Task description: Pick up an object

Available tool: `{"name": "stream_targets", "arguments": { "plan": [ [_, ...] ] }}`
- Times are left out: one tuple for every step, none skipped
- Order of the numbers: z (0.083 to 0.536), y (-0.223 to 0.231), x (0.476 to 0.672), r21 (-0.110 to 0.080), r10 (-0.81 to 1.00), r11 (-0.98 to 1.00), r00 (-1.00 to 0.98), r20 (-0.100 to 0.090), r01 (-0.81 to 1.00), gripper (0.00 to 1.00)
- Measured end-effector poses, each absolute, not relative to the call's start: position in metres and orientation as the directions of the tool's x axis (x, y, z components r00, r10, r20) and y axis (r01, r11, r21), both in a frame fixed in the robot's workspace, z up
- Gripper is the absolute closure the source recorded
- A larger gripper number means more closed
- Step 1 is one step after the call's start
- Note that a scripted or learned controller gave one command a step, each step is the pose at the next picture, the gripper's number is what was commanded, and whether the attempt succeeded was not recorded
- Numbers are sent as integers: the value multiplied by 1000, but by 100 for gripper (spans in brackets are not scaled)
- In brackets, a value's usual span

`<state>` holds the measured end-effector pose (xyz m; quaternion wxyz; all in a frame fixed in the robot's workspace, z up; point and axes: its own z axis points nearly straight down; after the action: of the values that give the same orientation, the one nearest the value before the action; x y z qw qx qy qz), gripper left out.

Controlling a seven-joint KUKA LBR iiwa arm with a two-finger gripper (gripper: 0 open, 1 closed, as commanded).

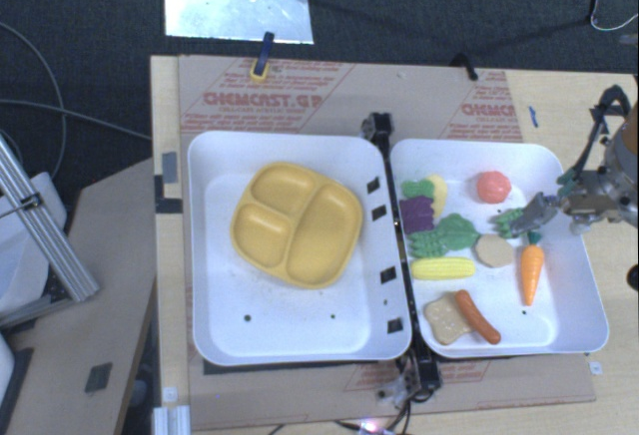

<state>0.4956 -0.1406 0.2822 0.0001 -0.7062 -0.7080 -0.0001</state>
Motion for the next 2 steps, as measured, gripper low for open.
{"name": "stream_targets", "arguments": {
  "plan": [
    [122, -97, 542, -8, 1000, 9, -9, 4, 1000, 0],
    [83, -143, 594, 5, 1000, 0, 0, -2, 1000, 0]
  ]
}}
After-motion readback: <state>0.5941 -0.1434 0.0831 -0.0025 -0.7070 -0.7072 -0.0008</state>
